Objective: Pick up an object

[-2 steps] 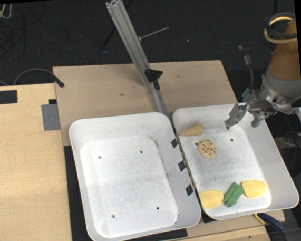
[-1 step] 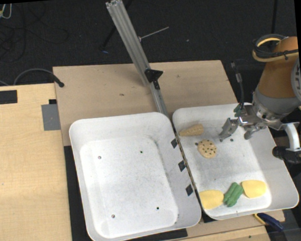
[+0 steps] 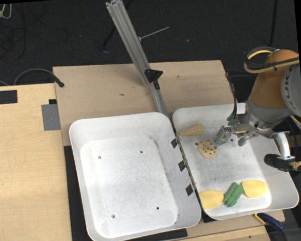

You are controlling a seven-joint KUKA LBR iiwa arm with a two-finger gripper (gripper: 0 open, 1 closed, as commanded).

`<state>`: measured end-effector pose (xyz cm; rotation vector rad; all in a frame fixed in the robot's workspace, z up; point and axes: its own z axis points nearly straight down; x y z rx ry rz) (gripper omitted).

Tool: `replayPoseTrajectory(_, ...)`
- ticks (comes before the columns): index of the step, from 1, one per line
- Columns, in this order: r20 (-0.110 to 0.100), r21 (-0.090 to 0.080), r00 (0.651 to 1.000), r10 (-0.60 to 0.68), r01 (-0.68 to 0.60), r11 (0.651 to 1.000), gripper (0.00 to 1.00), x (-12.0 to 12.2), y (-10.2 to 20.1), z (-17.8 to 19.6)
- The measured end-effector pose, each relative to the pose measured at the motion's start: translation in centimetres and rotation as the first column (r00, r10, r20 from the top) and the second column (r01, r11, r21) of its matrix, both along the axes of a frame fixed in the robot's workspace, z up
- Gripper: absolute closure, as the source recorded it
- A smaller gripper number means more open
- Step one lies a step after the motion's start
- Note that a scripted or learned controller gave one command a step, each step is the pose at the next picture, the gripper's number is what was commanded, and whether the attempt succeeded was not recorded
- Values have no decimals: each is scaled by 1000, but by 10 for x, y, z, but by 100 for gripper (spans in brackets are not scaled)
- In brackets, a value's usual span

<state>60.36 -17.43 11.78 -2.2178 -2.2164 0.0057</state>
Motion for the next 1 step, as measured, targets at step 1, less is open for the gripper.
replayPoseTrajectory(1, 3, 0, 1000, -4, 4, 1000, 100, 1, -1, 13)
